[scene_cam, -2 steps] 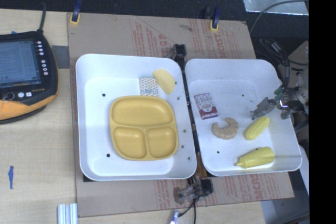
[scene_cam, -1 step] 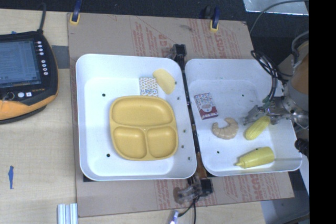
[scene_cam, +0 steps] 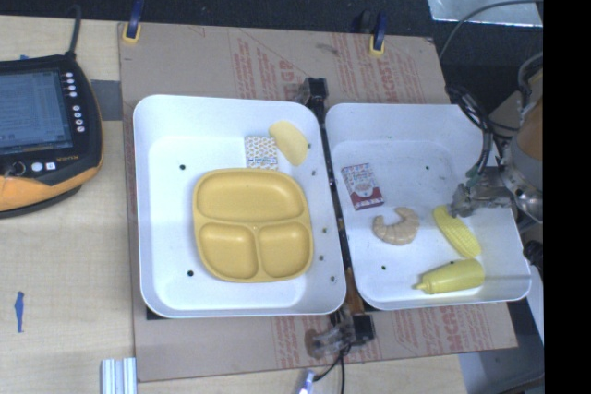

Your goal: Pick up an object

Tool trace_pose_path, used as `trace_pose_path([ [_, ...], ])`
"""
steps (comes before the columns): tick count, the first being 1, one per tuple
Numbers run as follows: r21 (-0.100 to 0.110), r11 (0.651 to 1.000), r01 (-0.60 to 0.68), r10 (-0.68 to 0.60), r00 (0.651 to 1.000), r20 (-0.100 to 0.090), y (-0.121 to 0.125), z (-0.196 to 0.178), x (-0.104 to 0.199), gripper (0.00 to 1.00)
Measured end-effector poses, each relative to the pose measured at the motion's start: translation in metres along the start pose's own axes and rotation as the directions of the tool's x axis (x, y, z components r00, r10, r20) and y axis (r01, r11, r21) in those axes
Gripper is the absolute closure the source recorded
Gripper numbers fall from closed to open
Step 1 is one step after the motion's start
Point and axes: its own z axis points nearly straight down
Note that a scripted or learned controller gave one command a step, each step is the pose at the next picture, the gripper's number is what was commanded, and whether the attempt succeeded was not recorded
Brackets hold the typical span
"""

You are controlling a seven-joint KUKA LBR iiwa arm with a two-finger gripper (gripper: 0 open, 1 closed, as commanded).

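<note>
the gripper [scene_cam: 464,198] is seen at the 3 o'clock edge of the right bin [scene_cam: 416,129], low over the floor; whether it is parted or closed, and whether anything is gripped, cannot be told. the nearest candidate, a yellow corn cob [scene_cam: 457,231], lies just beside it at 5 o'clock. the cob is judged light, rigid and slightly slick; it should be taken across its narrow middle. a croissant [scene_cam: 396,226], judged soft, lies at 9 o'clock of the cob, and a mustard bottle [scene_cam: 451,277] at 6 o'clock.
</note>
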Motion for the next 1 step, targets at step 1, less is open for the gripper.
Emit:
trace_pose_path([
  [1, -0.001, 1.0, 0.002, -0.002, 1.0, -0.002, -0.0252, -0.0555, 0.0849, 1.0],
])
